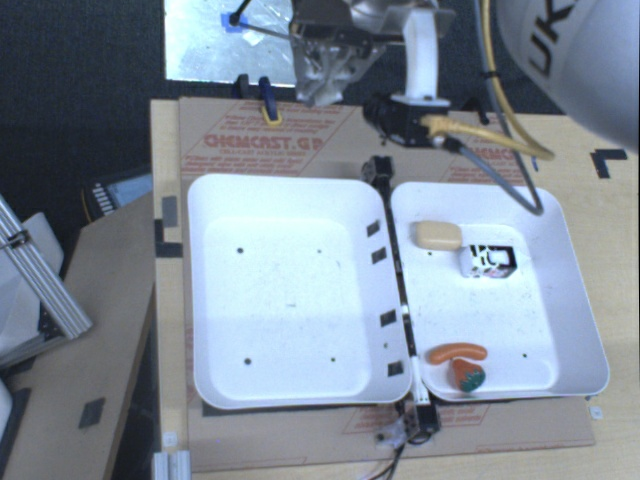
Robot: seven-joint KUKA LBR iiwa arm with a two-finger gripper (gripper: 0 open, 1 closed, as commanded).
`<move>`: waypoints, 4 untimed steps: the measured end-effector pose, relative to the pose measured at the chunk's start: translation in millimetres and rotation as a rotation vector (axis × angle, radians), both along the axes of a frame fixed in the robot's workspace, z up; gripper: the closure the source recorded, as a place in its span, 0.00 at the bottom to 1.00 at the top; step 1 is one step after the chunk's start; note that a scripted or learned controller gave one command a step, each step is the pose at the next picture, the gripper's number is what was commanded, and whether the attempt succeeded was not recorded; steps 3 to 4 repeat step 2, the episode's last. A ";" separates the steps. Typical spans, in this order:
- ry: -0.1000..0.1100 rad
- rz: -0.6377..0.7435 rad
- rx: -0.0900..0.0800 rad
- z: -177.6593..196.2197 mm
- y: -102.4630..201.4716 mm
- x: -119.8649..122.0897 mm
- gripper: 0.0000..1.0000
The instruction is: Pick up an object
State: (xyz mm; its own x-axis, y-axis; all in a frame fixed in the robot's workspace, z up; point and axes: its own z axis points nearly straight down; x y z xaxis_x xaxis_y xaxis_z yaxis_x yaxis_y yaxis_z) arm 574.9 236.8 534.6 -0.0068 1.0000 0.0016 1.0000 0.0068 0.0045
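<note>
- The gripper [322, 76] hangs above the bench's far edge, beyond the far rim of the left bin [215, 193]; whether it is open or closed cannot be told from here, and nothing shows in its grasp.
- The objects to pick lie in the right bin [580, 308]. A beige oval block [438, 235] sits near the far edge, close to the divider between the bins.
- Just beside it, toward the right rim, sits a small white box with black markings [488, 260]; the two look to be touching or nearly so.
- An orange sausage-shaped piece [458, 352] lies near the near left corner of the right bin, and an orange and green toy [468, 375] lies just on its near side, close to the rim.
- A yellow cable [490, 136] and a grey cable [500, 176] run from the arm's mount over the far edge of the right bin.
- Black clips [379, 256] line the seam between the bins.
- The brown board [260, 140] under the bins carries red print that reads "CHEMCAST"; the letters after it are too blurred to read.
- The arm's pale casing [570, 38] at the far right corner shows the black letters "UKA".
</note>
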 end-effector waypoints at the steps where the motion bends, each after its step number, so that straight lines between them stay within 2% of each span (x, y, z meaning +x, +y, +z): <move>1: 0.018 -0.011 -0.007 -126.8 -59.1 -37.7 1.00; 2: -0.002 0.001 0.002 -78.0 -5.8 -19.9 1.00; 4: -0.002 0.001 0.002 -78.0 -5.8 -19.9 1.00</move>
